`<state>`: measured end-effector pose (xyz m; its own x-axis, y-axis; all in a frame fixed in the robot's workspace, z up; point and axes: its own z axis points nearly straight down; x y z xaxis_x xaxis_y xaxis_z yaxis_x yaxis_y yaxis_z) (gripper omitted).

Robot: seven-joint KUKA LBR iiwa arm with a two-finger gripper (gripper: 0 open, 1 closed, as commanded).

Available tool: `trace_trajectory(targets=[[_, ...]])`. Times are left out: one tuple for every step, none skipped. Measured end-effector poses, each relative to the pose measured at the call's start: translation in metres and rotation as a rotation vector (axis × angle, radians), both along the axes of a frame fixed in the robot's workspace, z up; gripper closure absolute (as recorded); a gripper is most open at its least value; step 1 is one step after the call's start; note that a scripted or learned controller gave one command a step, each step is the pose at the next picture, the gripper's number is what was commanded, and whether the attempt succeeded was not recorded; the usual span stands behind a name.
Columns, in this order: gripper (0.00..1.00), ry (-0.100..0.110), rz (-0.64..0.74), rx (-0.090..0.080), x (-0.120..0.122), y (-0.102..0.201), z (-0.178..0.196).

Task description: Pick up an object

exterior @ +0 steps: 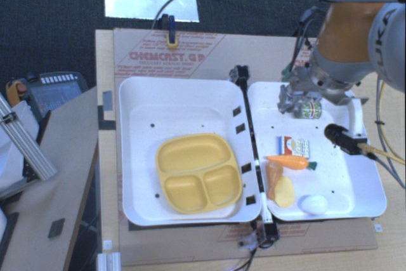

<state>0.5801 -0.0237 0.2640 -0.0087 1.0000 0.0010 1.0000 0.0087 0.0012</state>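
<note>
Camera view, looking down at a slant on two shallow white bins set side by side. Beneath both, a brown cardboard sheet (168, 55) with red lettering.

In the left bin (136, 130), a yellow three-compartment plate (198, 171), lying flat toward the near side.

Reaching in from the right, the grey arm (355, 16) with its orange band, bent over the far end of the right bin (365, 184). Gripper (290, 101) low over that bin's far left corner, close to the wall shared with the left bin. Cannot tell whether clenched or released: too dark and too small here to read.

Just beside the gripper, toward the view's right, a small can (311, 111) with a green label, lying on its side on the bin floor. Perhaps touching the gripper, though hard to say at this angle. Not visibly grasped.

Nearer the camera, well apart from the gripper:
- A small carton (294, 146) with red and blue print, around the bin's middle.
- A carrot (290, 162) just below the carton, lying crosswise, green tip pointing right.
- An orange-brown cone-shaped piece (274, 176) under the carrot's thick end, near the left wall.
- A pale yellow oval piece (285, 192) touching the cone-shaped piece.
- A white egg (313, 204) just beside the oval piece, near the front wall.
</note>
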Motion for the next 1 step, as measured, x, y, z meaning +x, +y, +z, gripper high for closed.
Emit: trace_trajectory(targets=[[1.0, 0.001, 0.0, 0.0, -0.02, 0.0514, 0.0004]])
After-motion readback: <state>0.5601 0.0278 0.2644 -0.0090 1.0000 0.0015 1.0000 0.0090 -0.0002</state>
